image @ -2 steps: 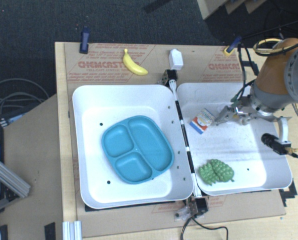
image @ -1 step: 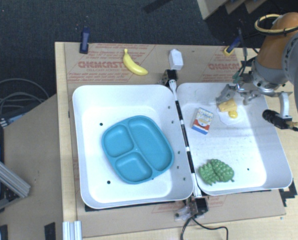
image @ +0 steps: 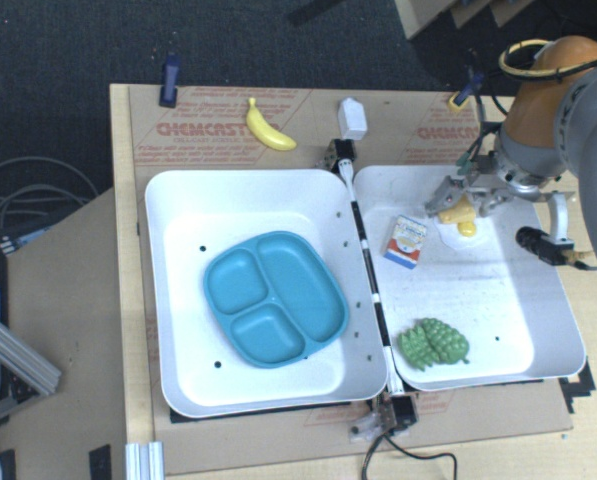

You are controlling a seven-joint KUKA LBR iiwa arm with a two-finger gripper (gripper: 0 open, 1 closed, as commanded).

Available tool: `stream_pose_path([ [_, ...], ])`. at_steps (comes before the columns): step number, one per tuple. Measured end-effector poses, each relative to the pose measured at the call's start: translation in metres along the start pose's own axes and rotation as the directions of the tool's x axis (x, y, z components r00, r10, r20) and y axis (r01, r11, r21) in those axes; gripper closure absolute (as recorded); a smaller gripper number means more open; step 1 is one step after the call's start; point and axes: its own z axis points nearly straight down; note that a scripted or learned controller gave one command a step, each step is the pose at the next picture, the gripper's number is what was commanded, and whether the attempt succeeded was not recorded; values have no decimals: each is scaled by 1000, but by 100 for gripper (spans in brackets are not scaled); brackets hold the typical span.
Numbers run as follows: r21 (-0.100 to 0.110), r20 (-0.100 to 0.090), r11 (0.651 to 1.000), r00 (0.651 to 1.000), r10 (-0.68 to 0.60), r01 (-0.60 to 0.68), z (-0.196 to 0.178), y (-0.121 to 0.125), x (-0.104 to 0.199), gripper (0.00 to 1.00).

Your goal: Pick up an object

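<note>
The gripper [image: 461, 206] hangs low over a yellow-and-white object [image: 460, 224] near the right bin's [image: 538, 353] far edge, its grip impossible to judge, so any lift may come up empty.

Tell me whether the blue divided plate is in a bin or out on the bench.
In a bin. The blue divided plate lies flat in the left bin, white floor showing all around it.

The blue divided tray [image: 274, 296] takes the middle of the left bin [image: 173, 208], leaving bare floor along its rim. In the right bin [image: 538, 308], the small carton [image: 406, 241] and green cluster [image: 433, 342] flank an open centre. A banana [image: 268, 128] lies on the upper tabletop [image: 208, 118].
</note>
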Motion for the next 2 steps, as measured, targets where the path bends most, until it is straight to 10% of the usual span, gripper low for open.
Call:
stream_pose_path([
  [1, -3, 3, 1000, 1000, -1, 1, -11, 1, 0, 100],
  [2, 0, -2, 1000, 1000, 0, 0, -2, 1, 64, 100],
])
